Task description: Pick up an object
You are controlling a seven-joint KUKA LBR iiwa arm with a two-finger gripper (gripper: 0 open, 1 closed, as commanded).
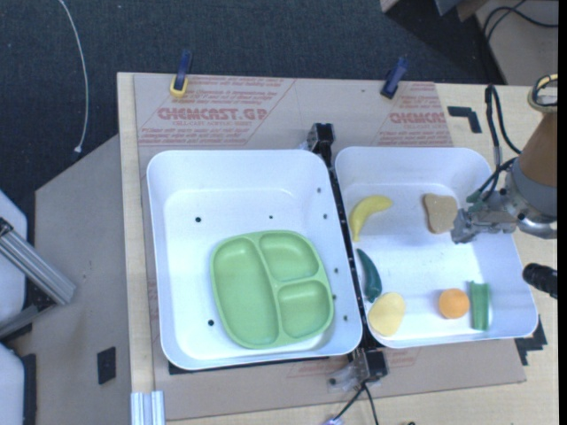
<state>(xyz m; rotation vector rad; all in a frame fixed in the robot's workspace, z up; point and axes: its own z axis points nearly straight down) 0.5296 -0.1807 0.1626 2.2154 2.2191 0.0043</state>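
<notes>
Gripper: the grey two-finger gripper (468, 226) is seen at right of frame, low in the right white bin (416, 162); whether released or clenched cannot be told.
Nearest thing: flat tan bread-shaped piece (438, 212), upper right of that bin, just left of the gripper.
Axis: long axis judged roughly up-down in frame, slightly tilted.
Grasp advice: the short width should be spanned, gripper centred before descent.
Other things: yellow plastic banana (368, 212), orange ball (454, 304), well apart.
</notes>
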